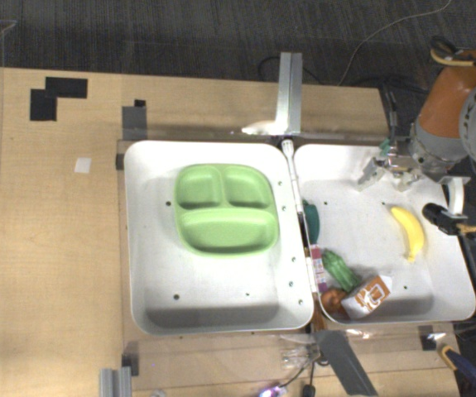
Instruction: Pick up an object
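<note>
Camera view: pincer fingers perhaps parted, banana apart.

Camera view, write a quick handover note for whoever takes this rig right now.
Gripper: over the upper part of the right bin, apart from every object, holding nothing; whether it is open or shut is not clear.
Things: banana lies loose in the right bin, below and right of the gripper. A pile of small items sits in that bin's lower left corner. A green tray is in the left bin.
Done: nothing picked up yet.
Left: go down on one object, probably the banana as it lies alone, grip and lift.
</note>
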Controlling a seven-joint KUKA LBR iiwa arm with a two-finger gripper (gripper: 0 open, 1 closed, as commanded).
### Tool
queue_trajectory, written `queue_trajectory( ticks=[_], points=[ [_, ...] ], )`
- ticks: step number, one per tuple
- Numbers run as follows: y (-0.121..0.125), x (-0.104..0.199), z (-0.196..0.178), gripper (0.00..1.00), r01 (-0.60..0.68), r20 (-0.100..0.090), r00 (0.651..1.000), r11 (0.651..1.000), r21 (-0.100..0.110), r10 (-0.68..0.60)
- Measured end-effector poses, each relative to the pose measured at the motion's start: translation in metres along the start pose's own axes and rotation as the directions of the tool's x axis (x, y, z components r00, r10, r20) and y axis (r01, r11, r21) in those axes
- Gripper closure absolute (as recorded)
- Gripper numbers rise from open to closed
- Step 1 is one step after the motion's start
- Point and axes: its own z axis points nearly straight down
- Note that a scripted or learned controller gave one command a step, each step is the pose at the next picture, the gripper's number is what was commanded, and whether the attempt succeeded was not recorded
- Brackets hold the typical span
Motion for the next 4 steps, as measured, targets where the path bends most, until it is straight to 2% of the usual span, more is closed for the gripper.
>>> queue_trajectory(
  ticks=[1,2,3,4],
  points=[
    [-0.065,-0.016,-0.039,0.0,0.038,-0.001,0.999,0.999,0.0,-0.038],
    [-0.076,-0.019,-0.003,0.0,0.123,0.001,0.992,0.992,-0.006,-0.123],
    [-0.073,-0.017,-0.016,1.0,0.123,0.0,0.992,0.992,-0.013,-0.123],
    [-0.063,0.027,-0.125,1.0,0.005,-0.001,1.0,1.0,0.0,-0.005]
  ],
)
